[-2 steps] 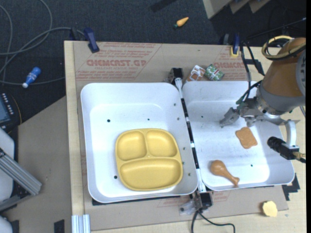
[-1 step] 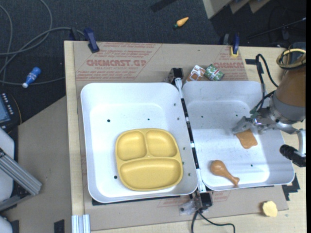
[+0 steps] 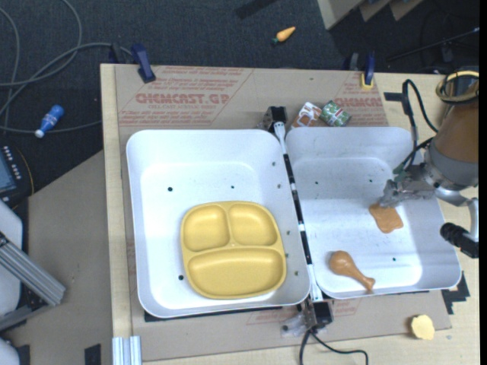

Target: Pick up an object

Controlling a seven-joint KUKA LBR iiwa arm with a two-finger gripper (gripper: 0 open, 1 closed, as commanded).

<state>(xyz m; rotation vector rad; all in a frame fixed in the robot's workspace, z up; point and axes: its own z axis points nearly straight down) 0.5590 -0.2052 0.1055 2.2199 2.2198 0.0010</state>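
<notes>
Overhead, you are watching the grey arm reaching in from the right, its pincer [image 3: 393, 196] hanging low in the right bin [image 3: 335, 158], just above and touching or nearly touching a flat tan toast-shaped piece [image 3: 387, 219]. You cannot tell whether the pincer is spread or closed; nothing is showing between its tips. Nearer the front rim, a toy drumstick [image 3: 350, 269] is lying well apart from the toast piece. A yellow divided plate [image 3: 231, 249] is sitting in the left bin [image 3: 152, 173] on the tabletop [image 3: 122, 97]. Judging by looks, the toast piece is handling light, stiff and smooth plastic, lying flat, so you are best pinching across its thin edges; the drumstick's narrow shank is offering an easier hold.
</notes>
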